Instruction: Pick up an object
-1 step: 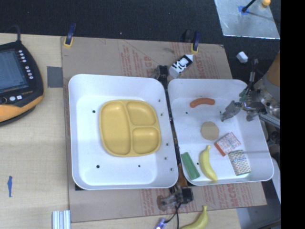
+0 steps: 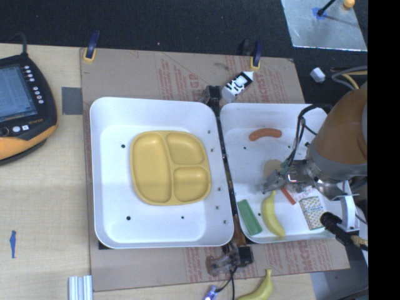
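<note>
So the gripper (image 2: 274,183) is hanging low over the right bin (image 2: 234,127), and the banana (image 2: 271,214) is lying just below and beside its tips, not between them as far as I'm seeing. Can't tell if the fingers are spread or closed, they're just a dark blur from up here. The banana is yellow, gently curved, lying lengthwise near the bin's front edge. Sharing that bin: a green block (image 2: 248,217) sitting just left of the banana, a sausage (image 2: 265,134) lying near the back, a small printed packet (image 2: 310,209) off to the right. The left bin (image 2: 103,167) is holding a yellow divided tray (image 2: 170,167), sitting about dead center.
</note>
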You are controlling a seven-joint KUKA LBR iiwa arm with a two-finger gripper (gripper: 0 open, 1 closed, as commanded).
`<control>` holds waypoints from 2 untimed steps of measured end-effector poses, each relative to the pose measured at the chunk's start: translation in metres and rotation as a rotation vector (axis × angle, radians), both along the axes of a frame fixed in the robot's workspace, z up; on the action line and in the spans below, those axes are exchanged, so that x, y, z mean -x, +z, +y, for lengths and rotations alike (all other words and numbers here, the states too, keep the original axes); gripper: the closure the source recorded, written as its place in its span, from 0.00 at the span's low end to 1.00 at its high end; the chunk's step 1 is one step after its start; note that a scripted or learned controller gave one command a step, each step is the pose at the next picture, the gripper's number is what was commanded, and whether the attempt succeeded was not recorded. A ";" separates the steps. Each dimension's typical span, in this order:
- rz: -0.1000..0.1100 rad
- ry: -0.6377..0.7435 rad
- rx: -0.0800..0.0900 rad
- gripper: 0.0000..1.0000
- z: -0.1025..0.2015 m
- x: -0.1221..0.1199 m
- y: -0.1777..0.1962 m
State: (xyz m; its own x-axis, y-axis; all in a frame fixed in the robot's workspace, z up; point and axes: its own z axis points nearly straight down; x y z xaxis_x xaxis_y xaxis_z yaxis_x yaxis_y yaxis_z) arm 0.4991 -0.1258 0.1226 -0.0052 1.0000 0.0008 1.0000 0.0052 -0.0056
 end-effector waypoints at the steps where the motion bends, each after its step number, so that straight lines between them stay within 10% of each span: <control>1: -0.001 0.001 0.000 0.00 0.030 0.023 -0.031; 2: -0.001 0.006 0.001 1.00 0.029 0.022 -0.021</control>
State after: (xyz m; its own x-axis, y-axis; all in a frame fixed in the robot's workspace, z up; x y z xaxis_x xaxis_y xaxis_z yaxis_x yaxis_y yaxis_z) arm 0.4768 -0.0965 0.1017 -0.0112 0.9999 -0.0002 0.9999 0.0112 -0.0045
